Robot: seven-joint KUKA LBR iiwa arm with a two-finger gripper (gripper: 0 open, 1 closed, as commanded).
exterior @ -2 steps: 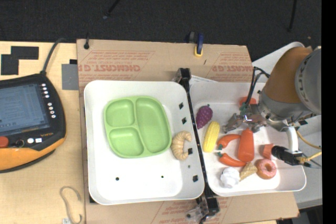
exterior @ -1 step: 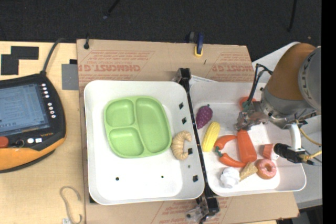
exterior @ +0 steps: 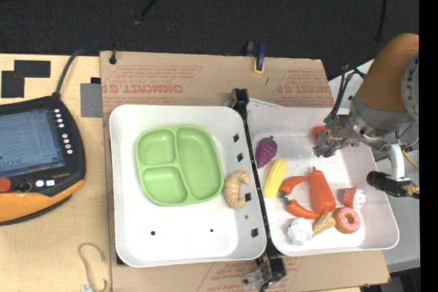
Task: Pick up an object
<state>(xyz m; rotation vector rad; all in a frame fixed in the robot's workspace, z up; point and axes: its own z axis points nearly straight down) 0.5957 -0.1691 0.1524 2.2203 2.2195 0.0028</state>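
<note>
Camera view has the claw [exterior: 328, 141] low over the right bin's [exterior: 383, 232] far side, perhaps gripping something red, though I cannot tell; toy food lies nearer: carrot [exterior: 321, 191], corn [exterior: 275, 176], grapes [exterior: 265, 150], donut [exterior: 348, 220]; left bin [exterior: 130, 229] holds a green tray [exterior: 179, 165].

1. Arm [exterior: 393, 82] cut off by the frame's right edge; only the wrist end shows.
2. Gripper [exterior: 328, 141] finger state unreadable: dark, small, blurred.
3. Small red thing [exterior: 319, 133] touching the gripper tip, too small to identify.
4. Tablet [exterior: 34, 154] far left of gripper, cropped by the frame edge.
</note>
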